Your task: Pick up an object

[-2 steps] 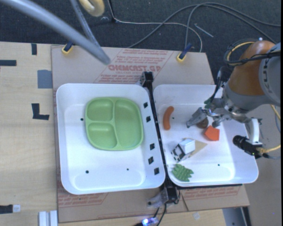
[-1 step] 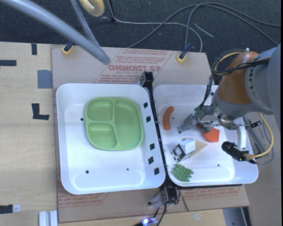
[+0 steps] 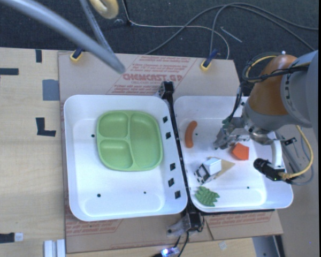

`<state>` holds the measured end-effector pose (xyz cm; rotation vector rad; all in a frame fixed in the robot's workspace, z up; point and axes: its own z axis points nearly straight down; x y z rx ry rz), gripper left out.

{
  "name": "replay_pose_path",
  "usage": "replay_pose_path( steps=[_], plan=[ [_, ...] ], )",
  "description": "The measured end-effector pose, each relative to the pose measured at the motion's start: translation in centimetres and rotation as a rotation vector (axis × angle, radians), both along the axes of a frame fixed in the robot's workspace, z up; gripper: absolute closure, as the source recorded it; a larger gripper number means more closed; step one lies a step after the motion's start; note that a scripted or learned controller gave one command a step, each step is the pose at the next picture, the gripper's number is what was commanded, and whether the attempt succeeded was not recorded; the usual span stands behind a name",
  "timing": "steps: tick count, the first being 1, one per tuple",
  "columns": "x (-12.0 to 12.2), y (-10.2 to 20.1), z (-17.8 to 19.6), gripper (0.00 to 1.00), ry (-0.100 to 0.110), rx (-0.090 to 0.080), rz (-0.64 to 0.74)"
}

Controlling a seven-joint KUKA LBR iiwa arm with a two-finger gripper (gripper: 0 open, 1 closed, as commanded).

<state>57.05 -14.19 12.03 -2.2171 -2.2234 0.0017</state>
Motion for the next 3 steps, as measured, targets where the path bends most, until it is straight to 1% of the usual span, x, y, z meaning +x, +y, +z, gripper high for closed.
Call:
replay_pose_path(
  steps=[1, 2, 3],
  plan=[
    [-0.2, -0.6, 6.1, 1.0, -0.006, -0.002, -0.002],
    [0.1, 0.0, 12.3, 1.0, -0.008, -0.002, -0.001],
    [0.2, 0.1, 13.8, 1.0, -0.003, 0.0, -0.002]
  ],
)
